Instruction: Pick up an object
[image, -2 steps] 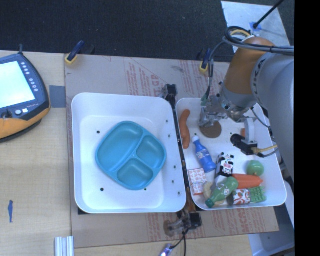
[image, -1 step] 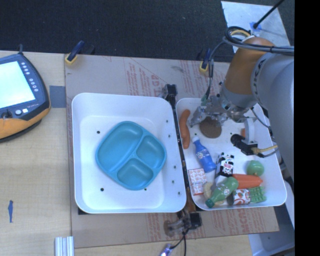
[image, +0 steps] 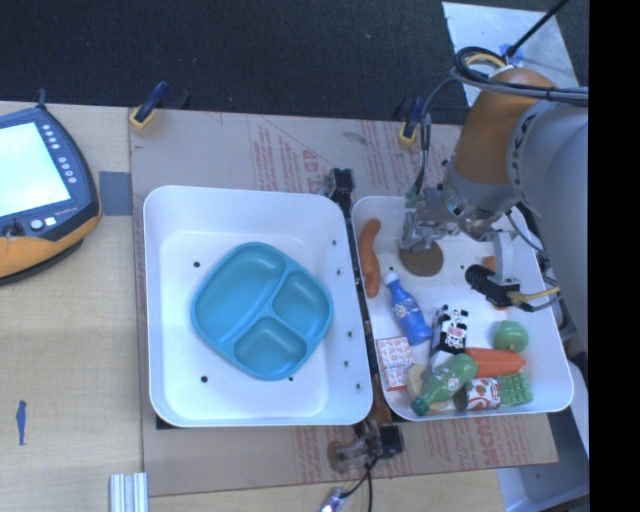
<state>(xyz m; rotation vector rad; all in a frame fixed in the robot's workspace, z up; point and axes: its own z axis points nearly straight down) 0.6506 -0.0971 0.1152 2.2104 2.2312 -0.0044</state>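
Observation:
My gripper (image: 420, 238) is low over the back of the right bin (image: 560, 395), just above a brown round disc (image: 426, 263); whether they touch is unclear. A brown sausage (image: 370, 257) lies to its left by the bin wall. Toward the front lie a blue bottle (image: 405, 309), a black-and-white cow figure (image: 453, 330), a green ball (image: 510, 335), a carrot (image: 494, 360), a green bottle (image: 444, 384), a red-and-white can (image: 484, 394) and a small red-and-white packet (image: 394, 355).
The left bin (image: 160, 300) holds a blue divided plate (image: 262, 310). A teach pendant (image: 40, 195) rests on the bench at the far left. Clamps (image: 148, 105) sit along the bench's back edge.

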